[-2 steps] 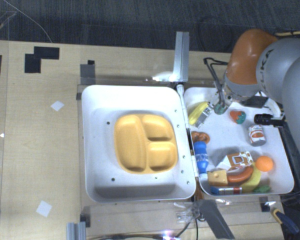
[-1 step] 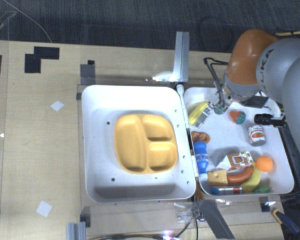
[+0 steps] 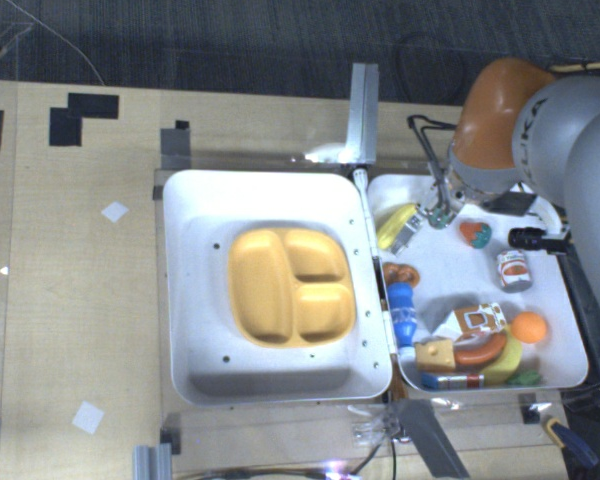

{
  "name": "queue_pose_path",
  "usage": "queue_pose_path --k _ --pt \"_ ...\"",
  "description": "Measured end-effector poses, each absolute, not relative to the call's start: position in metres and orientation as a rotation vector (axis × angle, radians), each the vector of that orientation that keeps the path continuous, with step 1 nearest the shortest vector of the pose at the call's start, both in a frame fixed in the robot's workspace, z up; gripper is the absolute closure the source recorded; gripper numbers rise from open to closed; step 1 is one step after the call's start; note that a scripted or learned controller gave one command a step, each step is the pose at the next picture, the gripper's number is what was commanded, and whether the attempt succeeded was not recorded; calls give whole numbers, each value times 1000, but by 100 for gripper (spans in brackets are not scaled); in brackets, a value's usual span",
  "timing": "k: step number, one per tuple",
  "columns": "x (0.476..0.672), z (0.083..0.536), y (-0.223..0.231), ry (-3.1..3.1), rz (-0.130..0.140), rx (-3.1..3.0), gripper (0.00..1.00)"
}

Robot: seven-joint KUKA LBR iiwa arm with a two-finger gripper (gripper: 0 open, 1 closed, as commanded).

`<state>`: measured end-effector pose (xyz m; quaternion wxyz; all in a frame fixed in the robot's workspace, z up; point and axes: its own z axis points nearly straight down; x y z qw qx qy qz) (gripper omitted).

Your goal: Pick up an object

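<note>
Toy pile (image 3: 477, 346) crowds near bin edge, well below gripper (image 3: 439, 214). Gripper low in right bin (image 3: 565, 298), grip state not discernible. Yellow banana-like item (image 3: 395, 225) lies just left of it, probably the target, being isolated and accessible.

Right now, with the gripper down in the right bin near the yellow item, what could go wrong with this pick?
The gripper sits beside the yellow item, which lies tilted against the right bin's left wall. A close there may only graze it or push it along the wall.

The toys at the near end, the blue bottle, sausage and orange ball, are packed together, so a grasp there could catch two or slip.
</note>
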<state>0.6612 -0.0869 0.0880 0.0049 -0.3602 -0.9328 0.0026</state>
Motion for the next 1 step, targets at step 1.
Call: queue_pose_path --k 1 --pt "661 88 -87 -2922 8 -1128 0"
